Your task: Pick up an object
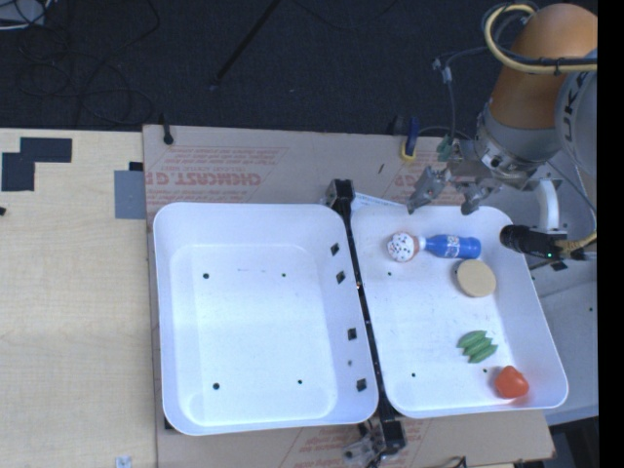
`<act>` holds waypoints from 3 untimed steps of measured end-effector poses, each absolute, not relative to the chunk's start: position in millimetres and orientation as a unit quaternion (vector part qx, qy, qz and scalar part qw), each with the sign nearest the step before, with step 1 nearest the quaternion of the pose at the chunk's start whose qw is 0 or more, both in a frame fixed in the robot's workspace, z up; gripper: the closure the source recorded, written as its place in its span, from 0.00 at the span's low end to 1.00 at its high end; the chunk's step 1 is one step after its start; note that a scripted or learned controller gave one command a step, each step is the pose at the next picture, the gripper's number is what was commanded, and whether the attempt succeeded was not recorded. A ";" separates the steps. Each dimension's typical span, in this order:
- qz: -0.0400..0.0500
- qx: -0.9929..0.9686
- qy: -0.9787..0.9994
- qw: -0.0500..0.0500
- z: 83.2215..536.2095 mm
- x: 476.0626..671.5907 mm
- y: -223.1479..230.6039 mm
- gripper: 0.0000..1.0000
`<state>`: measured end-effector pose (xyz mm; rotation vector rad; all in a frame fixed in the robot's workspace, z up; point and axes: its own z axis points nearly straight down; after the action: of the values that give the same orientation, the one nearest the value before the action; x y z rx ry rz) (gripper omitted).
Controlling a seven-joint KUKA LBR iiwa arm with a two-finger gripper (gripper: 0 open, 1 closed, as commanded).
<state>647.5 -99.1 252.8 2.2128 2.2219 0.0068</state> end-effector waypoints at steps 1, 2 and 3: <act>-0.003 0.707 0.707 -0.003 155.3 642.2 -131.3 0.00; -0.001 0.707 0.707 -0.001 170.6 643.4 -131.1 1.00; 0.001 0.704 0.710 -0.001 188.5 644.1 -40.5 1.00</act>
<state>644.1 -40.5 188.5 2.2146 2.2318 0.0019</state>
